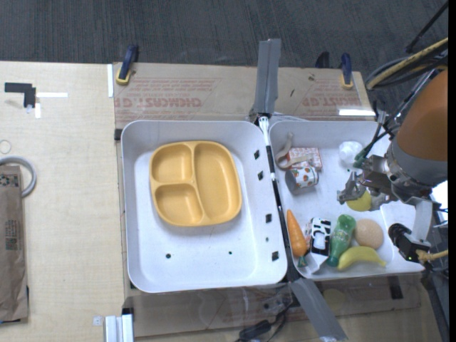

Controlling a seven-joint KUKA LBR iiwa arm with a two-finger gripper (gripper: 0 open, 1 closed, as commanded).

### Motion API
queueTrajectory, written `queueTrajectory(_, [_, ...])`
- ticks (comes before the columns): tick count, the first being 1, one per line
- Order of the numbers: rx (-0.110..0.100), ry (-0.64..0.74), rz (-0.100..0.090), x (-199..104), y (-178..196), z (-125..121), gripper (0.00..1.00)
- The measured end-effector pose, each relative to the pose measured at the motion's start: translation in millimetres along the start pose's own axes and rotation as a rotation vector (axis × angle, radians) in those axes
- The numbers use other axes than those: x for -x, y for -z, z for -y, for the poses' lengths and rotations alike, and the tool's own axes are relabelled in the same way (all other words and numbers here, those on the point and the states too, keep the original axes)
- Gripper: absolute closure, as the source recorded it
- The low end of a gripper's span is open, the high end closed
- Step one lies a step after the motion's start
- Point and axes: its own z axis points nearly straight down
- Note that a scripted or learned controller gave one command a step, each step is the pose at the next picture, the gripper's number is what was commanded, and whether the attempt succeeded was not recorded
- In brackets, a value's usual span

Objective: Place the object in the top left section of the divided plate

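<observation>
the hand [358, 191] sits over a yellow object [360, 202], perhaps a lemon, in the right bin [399, 273]; i cannot tell its grip. lift straight up, then cross to the divided plate [195, 184], top left section.

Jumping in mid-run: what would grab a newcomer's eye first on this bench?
The yellow divided plate stands out first, lying in the left bin with bare sections. Next comes the clutter in the right bin: a carrot, a banana, a green bottle and an egg-like ball crowded near its front edge. The end effector hangs over a yellow-green object at that bin's right side.
</observation>
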Motion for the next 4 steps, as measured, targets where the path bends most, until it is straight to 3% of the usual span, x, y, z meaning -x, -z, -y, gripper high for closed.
queueTrajectory(1, [0.002,0.001,-0.002,-19,-113,-24,1.00])
queueTrajectory(2, [0.002,-0.069,0.000,-44,-116,-106,1.00])
queueTrajectory(3, [0.001,-0.148,-0.001,-132,-16,-43,1.00])
queueTrajectory(4, [-0.001,0.003,0.000,-169,-17,46,1.00])
